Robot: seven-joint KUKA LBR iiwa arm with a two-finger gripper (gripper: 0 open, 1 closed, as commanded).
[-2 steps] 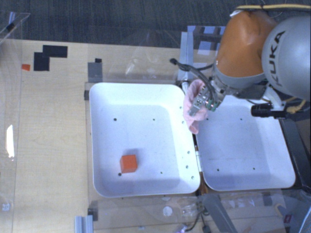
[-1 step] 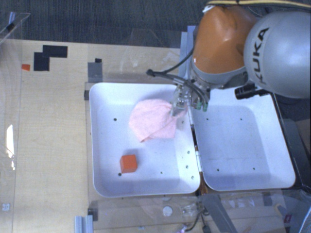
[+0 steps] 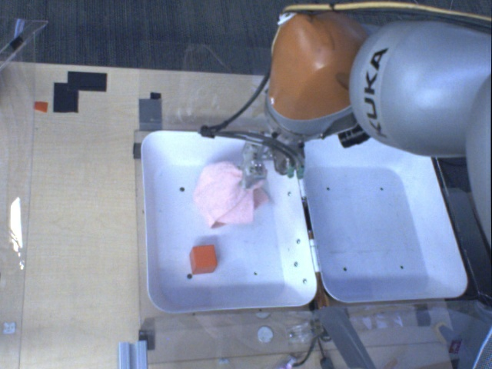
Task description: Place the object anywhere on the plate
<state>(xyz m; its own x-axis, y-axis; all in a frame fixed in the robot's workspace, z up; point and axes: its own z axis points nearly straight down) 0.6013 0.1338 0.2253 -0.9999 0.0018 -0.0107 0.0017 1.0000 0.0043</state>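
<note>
A small orange-red cube (image 3: 204,259) lies on the floor of the left bin (image 3: 165,206), near its front left. A pale pink plate (image 3: 223,194) sits in the middle of that same bin and looks uneven or tilted. My gripper (image 3: 254,177) hangs over the plate's upper right edge, under the orange wrist band. It is well apart from the cube, up and to the right of it. The gripper covers part of the plate's right rim.
The right bin (image 3: 384,237) stands beside the left one, separated by a narrow gap. The big grey arm (image 3: 415,75) covers the back of the right bin. Black markers (image 3: 77,89) and a small orange tag (image 3: 40,107) lie on the wooden bench at far left.
</note>
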